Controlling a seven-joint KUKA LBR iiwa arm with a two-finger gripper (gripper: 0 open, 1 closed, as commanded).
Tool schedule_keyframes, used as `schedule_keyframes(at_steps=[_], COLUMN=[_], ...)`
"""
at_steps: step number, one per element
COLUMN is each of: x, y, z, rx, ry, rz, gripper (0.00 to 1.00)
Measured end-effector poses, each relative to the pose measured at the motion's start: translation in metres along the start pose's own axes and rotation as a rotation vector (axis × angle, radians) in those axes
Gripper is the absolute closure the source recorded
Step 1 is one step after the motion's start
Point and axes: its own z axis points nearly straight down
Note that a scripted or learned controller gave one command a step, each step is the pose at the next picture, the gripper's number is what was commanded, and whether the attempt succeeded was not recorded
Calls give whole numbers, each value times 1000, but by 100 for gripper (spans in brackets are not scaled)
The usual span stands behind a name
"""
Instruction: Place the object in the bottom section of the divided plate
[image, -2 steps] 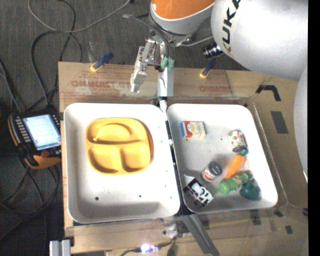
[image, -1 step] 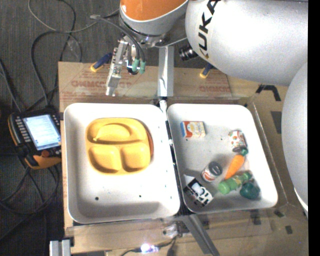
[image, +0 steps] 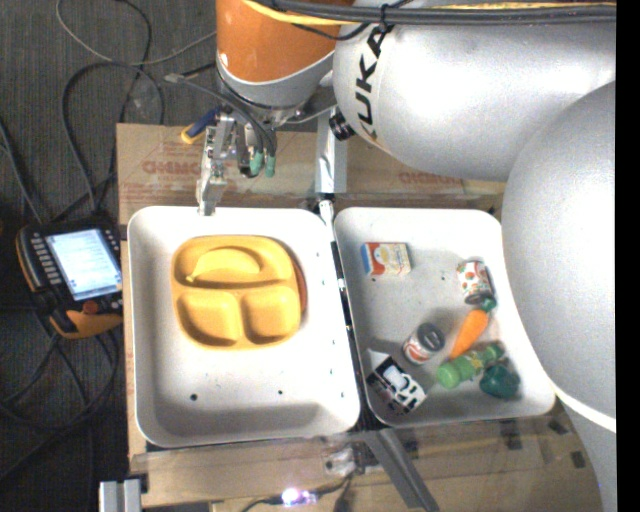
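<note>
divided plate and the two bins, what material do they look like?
Divided plate: probably moulded plastic, yellow-orange, smooth, soft sheen on rounded ridges. Left bin and right bin: likely thin formed plastic, white, matte, rounded corners. None certain by look alone.

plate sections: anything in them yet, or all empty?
All empty. The yellow divided plate in the left bin shows bare yellow in every section. The carrot, cans and box lie in the right bin.

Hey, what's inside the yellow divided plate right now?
The yellow divided plate in the left bin shows three bare sections, with nothing visibly lying in them. The pincer sits beyond the bin's far rim, covering none of the plate.
</note>
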Motion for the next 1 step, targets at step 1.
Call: schedule_keyframes(at_steps=[1], x=[-15], y=[0], z=[67], rx=[-1], ry=[-1], rz=[-187], gripper=[100])
